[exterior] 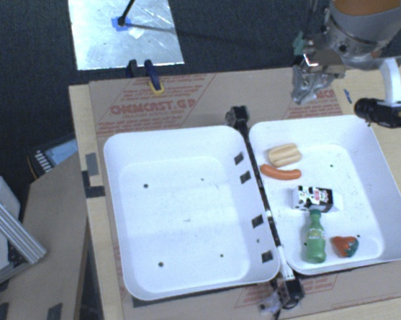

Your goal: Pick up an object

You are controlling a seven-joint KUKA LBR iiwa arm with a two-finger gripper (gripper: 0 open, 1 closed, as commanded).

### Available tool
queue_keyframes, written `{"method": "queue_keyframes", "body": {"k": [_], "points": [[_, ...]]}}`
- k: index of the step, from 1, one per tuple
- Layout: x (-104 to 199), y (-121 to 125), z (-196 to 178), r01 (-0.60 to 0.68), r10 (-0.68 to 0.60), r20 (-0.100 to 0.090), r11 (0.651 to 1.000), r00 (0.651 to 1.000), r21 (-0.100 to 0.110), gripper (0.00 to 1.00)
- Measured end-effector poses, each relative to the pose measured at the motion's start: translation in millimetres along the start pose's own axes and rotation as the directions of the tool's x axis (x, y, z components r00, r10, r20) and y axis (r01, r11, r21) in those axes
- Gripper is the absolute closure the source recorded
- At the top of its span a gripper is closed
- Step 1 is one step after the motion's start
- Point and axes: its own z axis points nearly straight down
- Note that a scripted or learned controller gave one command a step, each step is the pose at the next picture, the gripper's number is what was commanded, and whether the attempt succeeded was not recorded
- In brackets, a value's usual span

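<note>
The right bin (379, 170) holds a tan bread roll (284, 155), a red sausage (281, 173), a small black-and-white packet (314, 197), a green bottle (313, 236) lying on its side, and a red and green strawberry-like toy (345, 246). My gripper (307, 92) hangs high above the bench behind the right bin's far edge, well apart from every object, with nothing seen between its fingers.
The left bin (122, 201) sits beside the right one, with a black divider with clips (257, 192) between them. A shiny metal sheet (124, 26) lies at the back. A yellow and blue clamp (153, 78) grips the cardboard's far edge.
</note>
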Motion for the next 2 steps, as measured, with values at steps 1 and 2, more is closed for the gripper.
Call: {"method": "queue_keyframes", "body": {"k": [1, 2], "points": [[7, -93, 29, -0.009, 0.009, 0.001, 1.000, 1.000, 0.011, 1.00], [73, -127, -33, 0.002, -0.002, -0.002, 1.000, 1.000, -0.003, 1.00]]}}
